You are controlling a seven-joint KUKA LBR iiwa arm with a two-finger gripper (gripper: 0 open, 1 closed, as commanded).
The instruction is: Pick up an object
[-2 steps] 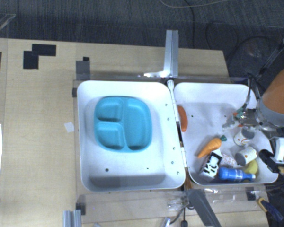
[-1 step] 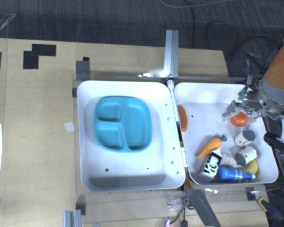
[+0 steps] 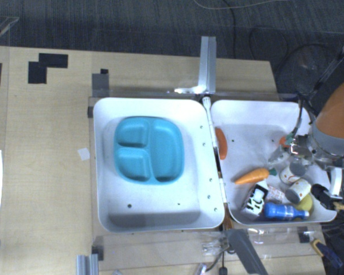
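My gripper (image 3: pixel 291 156) hangs low over the right part of the right bin (image 3: pixel 246 116), just above a heap of small objects. Under and beside it lie a carrot (image 3: pixel 252 176), a white cup-like piece (image 3: pixel 290 177), a yellow round item (image 3: pixel 305 203), a blue bottle (image 3: pixel 284 212) and a black-and-white packet (image 3: pixel 255 198). An orange sausage-shaped item (image 3: pixel 221 142) rests against the bin's left wall. The grey wrist with the orange band (image 3: pixel 337 116) hides the bin's right edge. Whether anything is gripped is hidden.
The left bin (image 3: pixel 112 153) holds a blue divided plate (image 3: pixel 149 149). A metal post (image 3: pixel 208 62) stands behind the wall between the two bins. Bare white floor lies in the back left of the right bin.
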